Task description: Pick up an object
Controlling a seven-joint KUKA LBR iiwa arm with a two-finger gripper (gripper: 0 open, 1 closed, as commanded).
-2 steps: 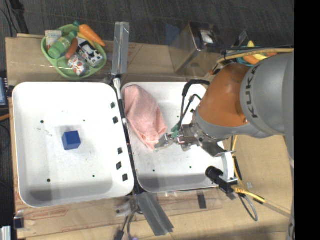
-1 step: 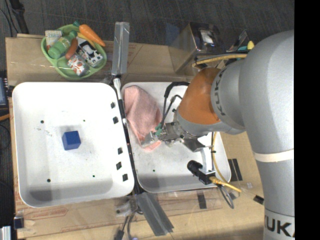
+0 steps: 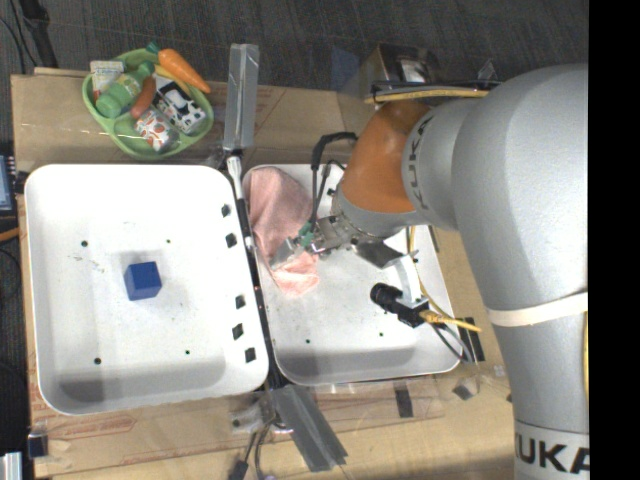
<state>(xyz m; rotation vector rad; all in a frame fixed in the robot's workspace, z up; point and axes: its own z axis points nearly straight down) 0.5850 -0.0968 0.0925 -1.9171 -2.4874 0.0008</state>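
Dark grey carpet floor (image 3: pixel 250 8) across the top. Brown bench (image 3: pixel 60 118) underneath, holding two white bins (image 3: pixel 60 198) side by side. Green bowl (image 3: pixel 112 133) of toy food at the bench's far left corner. Metal bracket (image 3: pixel 240 93) between the bins, cables (image 3: pixel 20 13) at upper left.

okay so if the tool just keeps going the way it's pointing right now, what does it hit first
Most likely the pink cloth in the right bin. The tool points toward the view's left and down, and its tip already sits at the cloth's edge. Depth is hard to judge from above, so contact is uncertain.
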